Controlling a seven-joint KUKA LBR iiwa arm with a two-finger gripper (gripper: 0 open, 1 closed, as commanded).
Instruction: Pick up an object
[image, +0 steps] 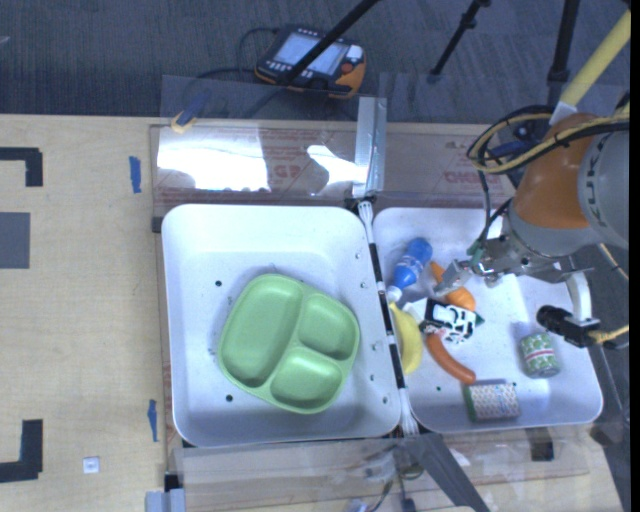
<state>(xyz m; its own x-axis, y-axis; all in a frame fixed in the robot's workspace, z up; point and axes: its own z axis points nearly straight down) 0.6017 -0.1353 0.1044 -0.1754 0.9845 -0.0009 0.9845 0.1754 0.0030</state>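
- You have two white bins side by side on the bench (80, 300): the left bin (190, 250) and the right bin (575, 400).
- In the left bin lies a green divided plate (290, 343) with three compartments, sitting a little toward the bin's near side.
- The things you could pick up are all in the right bin, most of them crowded along its left half.
- A blue-and-white bottle (408, 266) lies tilted near the wall between the bins, toward the far side.
- A yellow banana (407, 338) lies along that same wall, just below the bottle.
- An orange carrot-shaped piece (450, 359) lies slantwise just right of the banana.
- A small black-and-white item (452, 319) sits above the carrot piece, touching or nearly touching an orange item (460, 297) on its far side.
- A patterned can (491, 399) lies on its side near the bin's front edge.
- A small green-and-white can (539, 353) stands toward the right side, well apart from the crowded group.
- The arm (570, 190) reaches in from the right, and its pincer (478, 262) hangs over the far middle of the right bin, just above the orange item.
- You cannot tell whether the pincer is open or closed; no item is seen held by it.
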